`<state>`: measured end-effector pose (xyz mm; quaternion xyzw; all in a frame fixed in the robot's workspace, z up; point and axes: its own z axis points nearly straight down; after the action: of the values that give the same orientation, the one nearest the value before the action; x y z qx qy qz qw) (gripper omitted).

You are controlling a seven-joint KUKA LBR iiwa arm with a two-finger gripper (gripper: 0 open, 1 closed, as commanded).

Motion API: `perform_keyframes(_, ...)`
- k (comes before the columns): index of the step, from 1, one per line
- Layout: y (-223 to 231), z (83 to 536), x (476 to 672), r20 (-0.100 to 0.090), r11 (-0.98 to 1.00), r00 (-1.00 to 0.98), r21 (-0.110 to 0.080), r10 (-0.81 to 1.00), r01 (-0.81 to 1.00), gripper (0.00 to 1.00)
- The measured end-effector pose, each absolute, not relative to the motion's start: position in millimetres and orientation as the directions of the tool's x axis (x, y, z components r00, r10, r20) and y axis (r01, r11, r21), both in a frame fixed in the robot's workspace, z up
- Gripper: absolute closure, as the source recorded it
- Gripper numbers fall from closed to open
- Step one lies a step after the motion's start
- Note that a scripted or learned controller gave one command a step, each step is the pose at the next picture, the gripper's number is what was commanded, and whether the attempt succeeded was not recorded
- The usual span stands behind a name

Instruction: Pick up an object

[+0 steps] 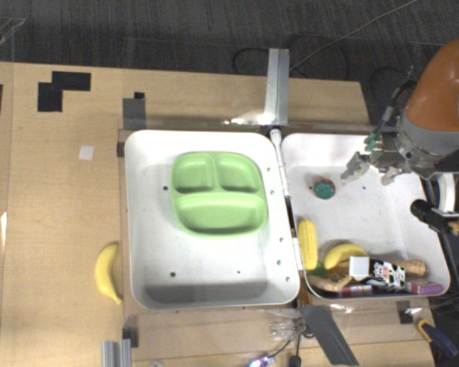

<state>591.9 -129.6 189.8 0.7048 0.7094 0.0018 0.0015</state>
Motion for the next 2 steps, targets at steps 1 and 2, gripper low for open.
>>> perform_keyframes(1,-95.2,89.7,610.9,-0.002,0.028,-0.028,0.014,1.0,1.0,0.0)
perform_keyframes(2,-102.9,118.3,613.0,-0.001,0.118,-0.118,0.007,0.993,0.993,0.0)
